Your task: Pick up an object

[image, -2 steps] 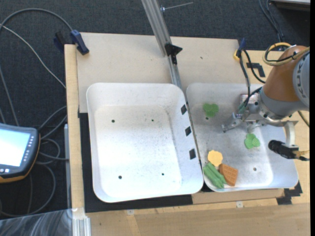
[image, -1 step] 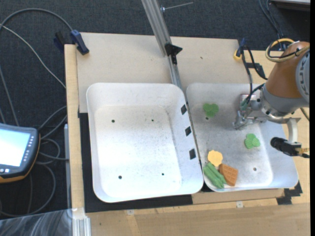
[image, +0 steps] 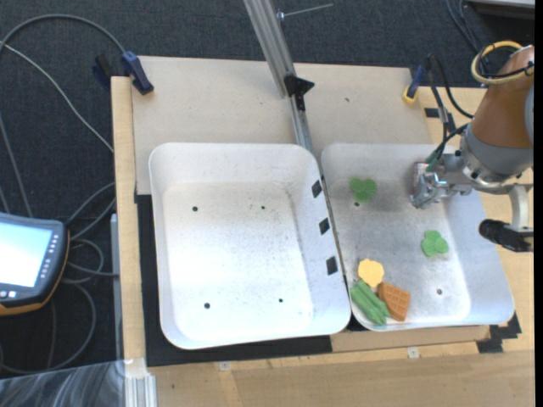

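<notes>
2 green pieces (image: 363, 189) (image: 435, 244) are lying in the right bin (image: 475, 308), flanking the hovering gripper (image: 422, 195) without touching it; grip state is not discernible.

White bins (image: 229, 164), green, yellow, orange pieces (image: 381, 295)

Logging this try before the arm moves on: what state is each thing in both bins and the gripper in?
Gripper: low over the right bin, nothing seen between its fingers.
Green piece: lying loose, far end.
Second green piece: lying loose, mid-bin.
Yellow piece, green block, orange waffle: clustered at the near-left corner.
</notes>
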`<state>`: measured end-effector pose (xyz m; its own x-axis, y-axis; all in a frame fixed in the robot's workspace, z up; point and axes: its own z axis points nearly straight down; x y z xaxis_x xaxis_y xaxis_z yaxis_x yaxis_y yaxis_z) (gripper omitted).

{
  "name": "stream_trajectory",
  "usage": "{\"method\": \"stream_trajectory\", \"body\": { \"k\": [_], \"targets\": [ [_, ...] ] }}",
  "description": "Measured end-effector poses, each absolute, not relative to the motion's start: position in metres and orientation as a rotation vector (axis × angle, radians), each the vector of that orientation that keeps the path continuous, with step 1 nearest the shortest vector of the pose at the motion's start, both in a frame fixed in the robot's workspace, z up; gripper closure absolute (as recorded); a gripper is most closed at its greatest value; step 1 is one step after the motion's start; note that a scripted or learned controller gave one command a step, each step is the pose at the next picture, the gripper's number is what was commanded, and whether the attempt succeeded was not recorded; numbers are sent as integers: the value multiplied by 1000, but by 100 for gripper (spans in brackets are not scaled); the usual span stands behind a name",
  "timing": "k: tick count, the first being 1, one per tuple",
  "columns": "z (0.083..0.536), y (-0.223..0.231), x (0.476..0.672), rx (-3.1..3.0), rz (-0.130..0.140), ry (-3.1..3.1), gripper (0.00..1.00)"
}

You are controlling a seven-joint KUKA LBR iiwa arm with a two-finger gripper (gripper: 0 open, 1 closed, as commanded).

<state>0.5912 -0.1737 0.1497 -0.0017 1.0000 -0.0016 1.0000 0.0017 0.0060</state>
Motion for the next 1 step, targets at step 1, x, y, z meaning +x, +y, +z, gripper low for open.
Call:
{"method": "stream_trajectory", "body": {
  "k": [1],
  "targets": [
    [211,-166,590,2214,7,2219,100]
  ]
}}
